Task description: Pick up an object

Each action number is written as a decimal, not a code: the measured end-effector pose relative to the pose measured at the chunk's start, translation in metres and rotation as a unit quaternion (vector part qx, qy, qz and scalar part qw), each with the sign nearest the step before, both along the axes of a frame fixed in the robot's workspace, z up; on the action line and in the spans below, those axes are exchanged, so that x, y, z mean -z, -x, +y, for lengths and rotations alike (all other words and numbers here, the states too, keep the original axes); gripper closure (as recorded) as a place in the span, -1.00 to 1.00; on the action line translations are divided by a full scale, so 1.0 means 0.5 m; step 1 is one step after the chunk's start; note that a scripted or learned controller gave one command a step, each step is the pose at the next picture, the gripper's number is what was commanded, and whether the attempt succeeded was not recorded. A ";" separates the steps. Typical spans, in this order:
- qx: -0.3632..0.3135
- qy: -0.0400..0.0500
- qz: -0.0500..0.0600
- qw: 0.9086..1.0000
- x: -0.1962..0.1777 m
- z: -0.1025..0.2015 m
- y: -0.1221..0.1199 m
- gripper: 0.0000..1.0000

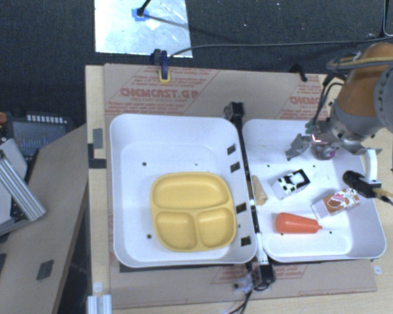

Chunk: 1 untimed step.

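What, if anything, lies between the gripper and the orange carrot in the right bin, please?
The gripper hangs over the far part of the right bin; the carrot lies nearer the front. The black-and-white cow-patterned piece lies on the bin floor roughly between them. Nothing covers the carrot from above.

Two bins sit side by side on the bench point(95, 175). The left bin point(128, 142) holds a divided tray point(192, 210) toward its near side. In the right bin point(373, 234), a carrot point(297, 224) lies near the front, a small carton point(336, 201) to its right, and a patterned block point(293, 182) behind the carrot. The gripper point(311, 142) hangs over that bin's far right part.
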<state>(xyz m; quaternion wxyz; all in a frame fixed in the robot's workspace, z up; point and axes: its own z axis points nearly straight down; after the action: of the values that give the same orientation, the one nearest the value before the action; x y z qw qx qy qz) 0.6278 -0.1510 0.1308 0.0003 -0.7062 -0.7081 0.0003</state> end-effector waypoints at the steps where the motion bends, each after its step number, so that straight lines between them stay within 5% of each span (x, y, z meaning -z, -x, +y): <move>1: 0.000 0.000 0.000 1.000 0.098 0.001 0.000 -1.00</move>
<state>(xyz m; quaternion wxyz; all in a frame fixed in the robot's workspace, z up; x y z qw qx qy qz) 0.6277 -0.1503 0.0820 0.0006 -0.7062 -0.7080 0.0006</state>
